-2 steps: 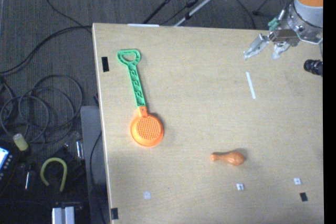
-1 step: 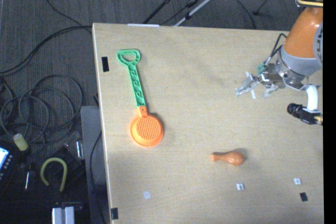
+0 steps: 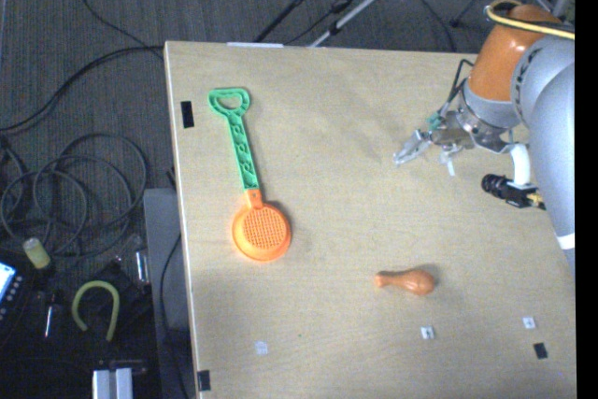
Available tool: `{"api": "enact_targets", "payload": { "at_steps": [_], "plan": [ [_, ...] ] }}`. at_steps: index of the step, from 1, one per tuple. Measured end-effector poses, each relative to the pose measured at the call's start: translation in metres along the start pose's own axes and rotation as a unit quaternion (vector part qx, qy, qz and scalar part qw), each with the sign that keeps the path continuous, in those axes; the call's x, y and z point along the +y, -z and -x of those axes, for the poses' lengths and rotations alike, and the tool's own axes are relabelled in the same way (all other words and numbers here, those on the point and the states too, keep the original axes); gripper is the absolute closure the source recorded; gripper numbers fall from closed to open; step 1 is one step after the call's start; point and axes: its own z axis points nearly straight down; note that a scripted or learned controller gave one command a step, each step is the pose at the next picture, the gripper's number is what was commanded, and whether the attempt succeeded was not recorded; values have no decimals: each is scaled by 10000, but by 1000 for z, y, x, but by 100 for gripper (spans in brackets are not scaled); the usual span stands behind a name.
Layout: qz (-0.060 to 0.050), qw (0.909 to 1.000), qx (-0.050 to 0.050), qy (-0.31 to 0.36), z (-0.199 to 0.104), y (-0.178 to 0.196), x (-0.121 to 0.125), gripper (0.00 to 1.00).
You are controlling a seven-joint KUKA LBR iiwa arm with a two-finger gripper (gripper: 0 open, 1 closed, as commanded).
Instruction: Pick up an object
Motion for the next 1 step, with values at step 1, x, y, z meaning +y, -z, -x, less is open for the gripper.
{"api": "enact_targets", "payload": {
  "at_steps": [1],
  "plan": [
    [14, 9808, 10, 1950, -41, 1, 5, 0]
  ]
}}
